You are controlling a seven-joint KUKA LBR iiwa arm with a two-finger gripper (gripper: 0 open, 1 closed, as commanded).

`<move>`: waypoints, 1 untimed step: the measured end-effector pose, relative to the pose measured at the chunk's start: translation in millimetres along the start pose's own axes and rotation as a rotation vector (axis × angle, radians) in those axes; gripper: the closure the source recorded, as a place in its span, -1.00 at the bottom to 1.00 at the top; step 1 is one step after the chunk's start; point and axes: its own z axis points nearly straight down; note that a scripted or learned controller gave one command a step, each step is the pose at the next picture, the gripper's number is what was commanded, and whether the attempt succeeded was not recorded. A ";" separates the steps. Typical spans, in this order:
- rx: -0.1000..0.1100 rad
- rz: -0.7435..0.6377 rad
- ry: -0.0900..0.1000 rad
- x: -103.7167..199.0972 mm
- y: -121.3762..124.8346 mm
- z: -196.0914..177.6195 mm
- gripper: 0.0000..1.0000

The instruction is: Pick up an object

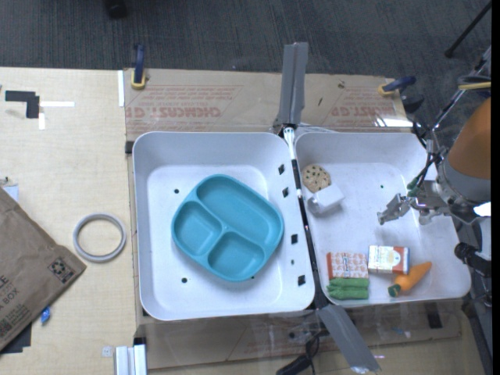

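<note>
arm [476,151]: cut off at right edge | cardboard box [27,276]: cut off at left edge

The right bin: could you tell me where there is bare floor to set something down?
Free: the right bin's middle, between the cookie and the gripper. Crowded: the near edge, with cartons, green item and carrot.

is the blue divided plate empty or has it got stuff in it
Empty: all three compartments of the blue plate show bare blue. It lies flat in the left bin.
</note>
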 end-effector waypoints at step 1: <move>0.006 0.059 0.009 -9.3 -62.7 19.5 -1.00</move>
